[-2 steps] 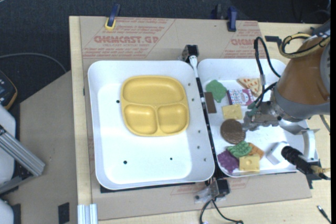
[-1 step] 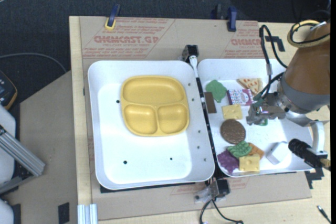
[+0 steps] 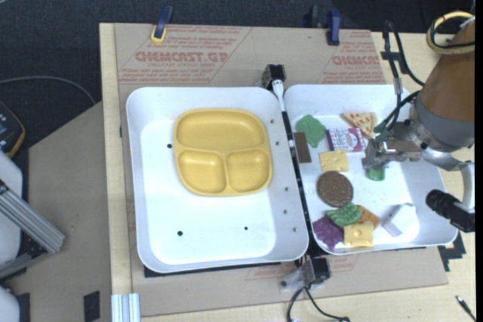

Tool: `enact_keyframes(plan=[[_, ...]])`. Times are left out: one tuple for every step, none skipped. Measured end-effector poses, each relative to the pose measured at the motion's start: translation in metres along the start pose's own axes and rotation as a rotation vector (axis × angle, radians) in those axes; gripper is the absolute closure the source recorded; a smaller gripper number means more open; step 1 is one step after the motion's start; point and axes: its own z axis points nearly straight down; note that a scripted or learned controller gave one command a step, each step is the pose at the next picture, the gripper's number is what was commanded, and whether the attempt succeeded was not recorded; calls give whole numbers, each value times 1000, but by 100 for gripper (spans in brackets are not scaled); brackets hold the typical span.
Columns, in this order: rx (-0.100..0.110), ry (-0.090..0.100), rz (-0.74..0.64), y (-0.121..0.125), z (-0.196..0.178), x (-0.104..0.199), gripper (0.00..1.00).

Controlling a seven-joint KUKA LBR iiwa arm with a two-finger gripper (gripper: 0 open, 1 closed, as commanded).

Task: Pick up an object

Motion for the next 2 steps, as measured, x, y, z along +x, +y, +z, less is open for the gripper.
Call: enact_keyframes(plan=[[4, 2, -3, 15, 9, 35, 100], [3, 2, -1, 16, 8, 50, 100]])
